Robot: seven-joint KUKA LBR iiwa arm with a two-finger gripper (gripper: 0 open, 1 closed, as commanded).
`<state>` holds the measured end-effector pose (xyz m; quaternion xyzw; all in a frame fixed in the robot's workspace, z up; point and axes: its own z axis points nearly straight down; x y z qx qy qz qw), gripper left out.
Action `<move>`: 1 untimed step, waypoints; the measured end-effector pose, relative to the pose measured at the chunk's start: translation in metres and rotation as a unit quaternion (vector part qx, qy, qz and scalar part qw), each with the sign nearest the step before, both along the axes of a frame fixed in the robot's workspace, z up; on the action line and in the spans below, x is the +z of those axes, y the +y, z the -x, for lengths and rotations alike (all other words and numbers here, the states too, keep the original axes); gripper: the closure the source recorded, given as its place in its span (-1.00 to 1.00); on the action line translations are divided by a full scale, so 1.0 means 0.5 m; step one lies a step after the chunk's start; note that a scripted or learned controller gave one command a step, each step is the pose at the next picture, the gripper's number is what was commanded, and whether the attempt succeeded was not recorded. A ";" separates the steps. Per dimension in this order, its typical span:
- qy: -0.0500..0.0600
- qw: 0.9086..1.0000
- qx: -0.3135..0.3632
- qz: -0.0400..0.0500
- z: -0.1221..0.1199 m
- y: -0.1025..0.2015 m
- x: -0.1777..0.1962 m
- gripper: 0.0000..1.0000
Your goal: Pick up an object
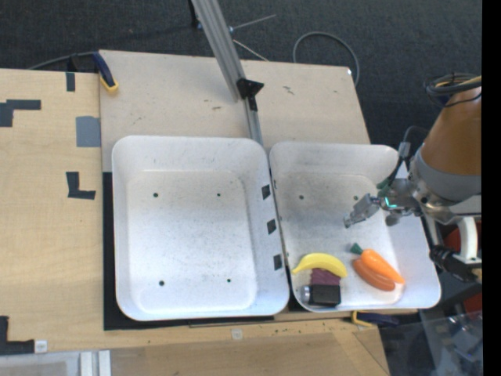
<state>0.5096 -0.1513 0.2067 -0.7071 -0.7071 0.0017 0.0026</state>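
The nearest items sit at the 6 o'clock end of the right bin (329,153). A dark maroon-and-black block (324,288) lies against the near wall, touching the yellow banana (319,264) just beyond it. At 3 o'clock from the banana, near but apart, lies the orange carrot (377,270), its green stem end pointing toward 10 o'clock. The carrot has a smooth, tapered body and looks like a rigid toy, and it lies aslant across the bin floor.

Farther in, the end effector (362,210) hangs above the bin floor at 12 o'clock from the carrot, with nothing between its fingers. They appear slightly parted, but whether they are fully released cannot be told at this resolution.

Procedure judgement: the carrot is the best candidate, since it stands free of its neighbours. Move the end effector toward 6 o'clock until it is centred over the thickest part of the body. Align the fingers across the short axis, not along the taper, then descend until the fingers straddle the carrot. Avoid the bin wall at 3 o'clock. A grasp near the narrow tip could slip.

The left bin (125,155) lies at 9 o'clock. The worktop (172,92) extends beyond both bins.
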 end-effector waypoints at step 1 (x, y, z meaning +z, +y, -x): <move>-0.002 1.000 0.001 0.000 -0.002 0.000 0.005 -1.00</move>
